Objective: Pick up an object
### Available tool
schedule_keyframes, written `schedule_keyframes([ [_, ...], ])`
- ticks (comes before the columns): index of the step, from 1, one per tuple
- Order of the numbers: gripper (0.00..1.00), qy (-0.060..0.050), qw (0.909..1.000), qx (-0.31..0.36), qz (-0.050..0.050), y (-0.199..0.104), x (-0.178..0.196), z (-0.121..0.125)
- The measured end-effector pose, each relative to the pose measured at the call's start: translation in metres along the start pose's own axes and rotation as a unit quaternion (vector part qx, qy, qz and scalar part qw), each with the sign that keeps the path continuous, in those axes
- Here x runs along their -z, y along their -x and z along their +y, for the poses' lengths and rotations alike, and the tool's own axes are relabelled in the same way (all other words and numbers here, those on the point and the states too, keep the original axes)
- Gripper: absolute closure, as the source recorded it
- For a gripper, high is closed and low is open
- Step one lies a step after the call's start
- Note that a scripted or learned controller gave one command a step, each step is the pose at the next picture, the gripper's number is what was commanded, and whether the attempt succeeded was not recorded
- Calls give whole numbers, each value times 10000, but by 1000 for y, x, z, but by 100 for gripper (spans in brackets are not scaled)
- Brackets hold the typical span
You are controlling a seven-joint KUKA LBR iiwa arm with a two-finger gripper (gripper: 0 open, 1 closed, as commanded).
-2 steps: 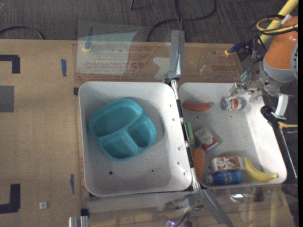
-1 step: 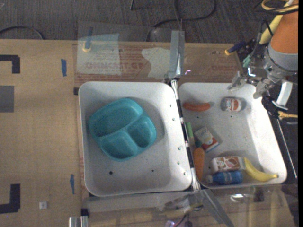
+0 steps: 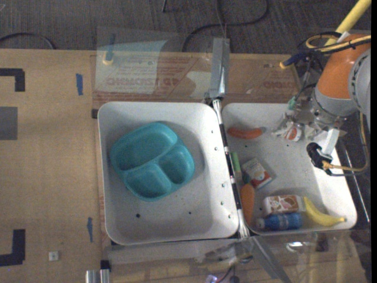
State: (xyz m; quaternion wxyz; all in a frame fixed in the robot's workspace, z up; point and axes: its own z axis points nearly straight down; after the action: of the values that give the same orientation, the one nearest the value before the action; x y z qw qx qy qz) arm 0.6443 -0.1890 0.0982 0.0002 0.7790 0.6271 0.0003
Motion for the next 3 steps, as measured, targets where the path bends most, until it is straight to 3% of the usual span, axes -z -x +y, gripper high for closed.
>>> schedule_keyframes([
  [1, 100, 15, 10000, 6, -6, 0, 11, 1],
  [2, 100, 12, 10000, -18, -5, -30, 119, 11],
  [3, 0, 6, 10000, -18, -5, -30, 119, 10],
])
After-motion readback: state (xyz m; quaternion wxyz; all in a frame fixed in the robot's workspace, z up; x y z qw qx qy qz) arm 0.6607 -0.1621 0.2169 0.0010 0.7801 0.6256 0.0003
